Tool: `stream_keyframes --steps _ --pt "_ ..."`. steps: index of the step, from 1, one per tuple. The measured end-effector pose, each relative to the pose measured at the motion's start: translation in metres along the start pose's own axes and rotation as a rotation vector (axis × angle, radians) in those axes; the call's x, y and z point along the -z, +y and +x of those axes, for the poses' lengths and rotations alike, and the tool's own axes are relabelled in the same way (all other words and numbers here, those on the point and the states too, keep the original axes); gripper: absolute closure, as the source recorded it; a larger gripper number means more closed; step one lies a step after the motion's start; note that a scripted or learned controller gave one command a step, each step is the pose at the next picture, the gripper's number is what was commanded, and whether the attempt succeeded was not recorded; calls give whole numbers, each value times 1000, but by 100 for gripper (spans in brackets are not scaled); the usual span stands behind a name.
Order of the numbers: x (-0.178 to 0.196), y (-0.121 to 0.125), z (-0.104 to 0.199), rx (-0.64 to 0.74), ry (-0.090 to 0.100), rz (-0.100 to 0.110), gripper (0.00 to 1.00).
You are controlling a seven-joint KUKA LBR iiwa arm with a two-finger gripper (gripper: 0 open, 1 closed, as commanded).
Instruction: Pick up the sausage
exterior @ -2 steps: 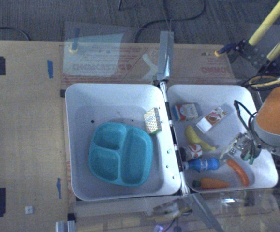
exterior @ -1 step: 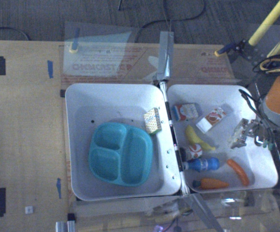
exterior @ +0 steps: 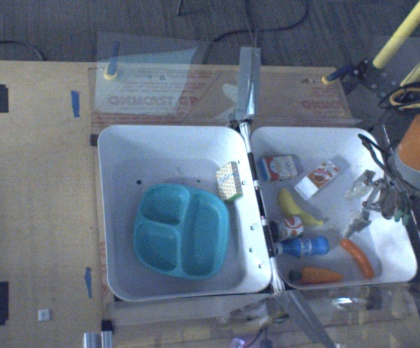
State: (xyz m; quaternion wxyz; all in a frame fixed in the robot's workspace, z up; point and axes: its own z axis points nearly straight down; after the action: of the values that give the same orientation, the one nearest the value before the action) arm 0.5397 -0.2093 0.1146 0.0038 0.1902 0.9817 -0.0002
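In the camera view, the table (exterior: 35,216) carries two white bins side by side, and the arm comes in from three o'clock over the right bin (exterior: 384,145). The claw (exterior: 363,210) hangs low over that bin's right half, its metal fingers (exterior: 356,227) pointing down and toward seven o'clock; whether they are spread or pressed together cannot be told from this angle, and nothing is seen between them. The sausage (exterior: 357,257), a reddish-orange link, lies on the bin floor near the bin's five o'clock corner. From the claw it sits at about six o'clock, just beside the fingertips and apart from them. Its long axis runs from ten o'clock to four o'clock, with the upper end closest to the claw. This is the relation the pick depends on: the claw probably needs to shift slightly toward six o'clock and close across the link's narrow width, that is along the one-to-seven line, not along its length. A carrot (exterior: 317,275) lies near the sausage at its eight o'clock side, running roughly nine to three, and a blue bottle (exterior: 305,247) lies at the sausage's nine o'clock; both are apart from it, so the approach looks fairly free. The left bin (exterior: 122,151) holds a teal divided plate (exterior: 182,230), well apart from the work.
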Motion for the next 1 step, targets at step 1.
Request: stream_keyframes --steps 1 --pt "-26 -27 51 -58 -4 -1 0"
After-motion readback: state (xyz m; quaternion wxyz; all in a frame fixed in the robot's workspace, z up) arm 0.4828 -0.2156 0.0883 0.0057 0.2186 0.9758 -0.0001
